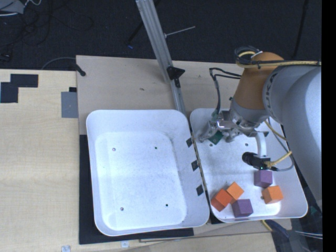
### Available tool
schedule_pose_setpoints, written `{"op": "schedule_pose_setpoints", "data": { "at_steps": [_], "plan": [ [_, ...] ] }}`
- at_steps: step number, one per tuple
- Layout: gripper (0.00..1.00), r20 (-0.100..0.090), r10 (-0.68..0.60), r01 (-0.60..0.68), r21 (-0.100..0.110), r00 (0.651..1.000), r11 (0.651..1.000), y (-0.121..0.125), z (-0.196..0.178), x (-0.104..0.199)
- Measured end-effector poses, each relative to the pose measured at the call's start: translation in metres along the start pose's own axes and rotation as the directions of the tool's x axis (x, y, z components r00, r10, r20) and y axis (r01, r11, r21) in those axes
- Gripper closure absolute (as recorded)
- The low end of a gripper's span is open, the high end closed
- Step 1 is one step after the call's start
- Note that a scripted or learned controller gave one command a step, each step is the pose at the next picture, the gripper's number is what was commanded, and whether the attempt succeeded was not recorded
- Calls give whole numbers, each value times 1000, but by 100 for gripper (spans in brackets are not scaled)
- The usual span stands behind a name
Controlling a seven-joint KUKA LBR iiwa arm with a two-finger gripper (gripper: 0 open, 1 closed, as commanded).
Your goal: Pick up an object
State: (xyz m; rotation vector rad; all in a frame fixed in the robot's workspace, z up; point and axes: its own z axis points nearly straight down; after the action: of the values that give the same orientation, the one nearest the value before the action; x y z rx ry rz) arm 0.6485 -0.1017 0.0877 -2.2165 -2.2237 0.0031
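You have 5 small cubes to choose from, all in the right bin (294, 206), clustered at its near end: an orange pair touching each other (229, 195), a purple cube (242, 208) just beside them, a second purple cube (263, 178) and a third orange cube (272, 194) close under it. They look like light, rigid blocks with flat faces, probably foam or wood, so you can pinch one across 2 opposite faces without worry of crushing it; matte sides should not slip much.

A cube has no long axis, so yaw is what matters. Each sits rotated differently, and the orange pair lies diagonal to the bin wall, so square up to the faces, not the corners.

The gripper (214, 134) hangs low at the far end of that bin, well apart from the cubes. Something greenish sits at its tip, but I cannot tell its state from this angle. The left bin (100, 125) lies alongside.
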Motion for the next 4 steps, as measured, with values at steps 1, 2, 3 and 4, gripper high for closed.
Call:
{"op": "schedule_pose_setpoints", "data": {
  "at_steps": [1, 2, 3, 4],
  "plan": [
    [100, -1, 5, -5, 16, 1000, 1000, -4, -11, -2],
    [100, -1, 6, -6, -2, 1000, 1000, -44, -4, -20],
    [0, -1, 6, -6, -2, 1000, 1000, -43, -3, -20],
    [0, 0, 1, -1, -5, 1000, 1000, 12, -3, 2]
  ]
}}
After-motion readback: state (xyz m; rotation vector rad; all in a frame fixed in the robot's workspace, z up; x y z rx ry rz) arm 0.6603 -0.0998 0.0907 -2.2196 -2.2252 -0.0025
